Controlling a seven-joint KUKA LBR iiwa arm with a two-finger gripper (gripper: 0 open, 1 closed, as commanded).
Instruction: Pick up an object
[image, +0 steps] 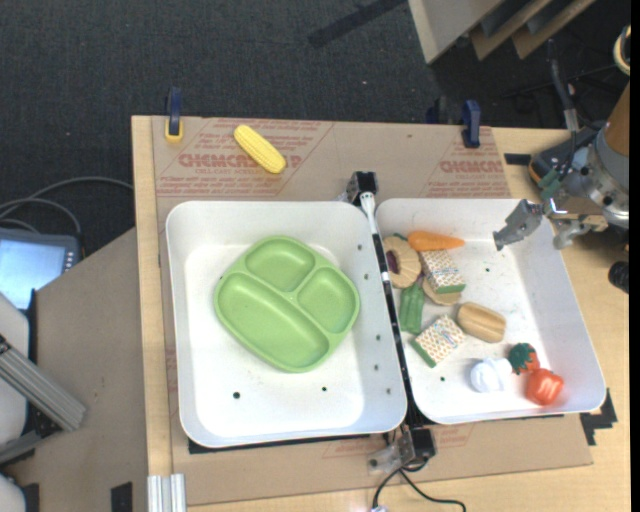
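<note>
The bench (150, 300) is a light wooden board on a dark carpet floor, with blue clamps at its far edge and some cables on the floor at the left. Two shallow white bins stand on it side by side, touching along the middle.

My arm (600, 170) comes in from the right, over the far right corner of the bench. My hand (518, 225) hangs over the far edge of the right bin (575, 300), tilted down toward the bin. I cannot tell if it is open or closed, and I see nothing in it.

The things to pick lie in the right bin, mostly along its left side. A carrot (436, 241) lies near the far left corner, close to my hand but apart from it. Beside it there is a dark round piece (402, 262), then a sandwich piece (442, 278), a green vegetable (410, 309), a bread roll (481, 322) and a cracker-like square (439, 341). Toward the near right corner lie a white cap-like thing (490, 376), a small broccoli (521, 355) and a red pepper (544, 386).

In the left bin (190, 380) lies a green divided plate (287, 302), about in the middle. A yellow corn cob (259, 149) lies on the bench behind the left bin, near the far left corner.
</note>
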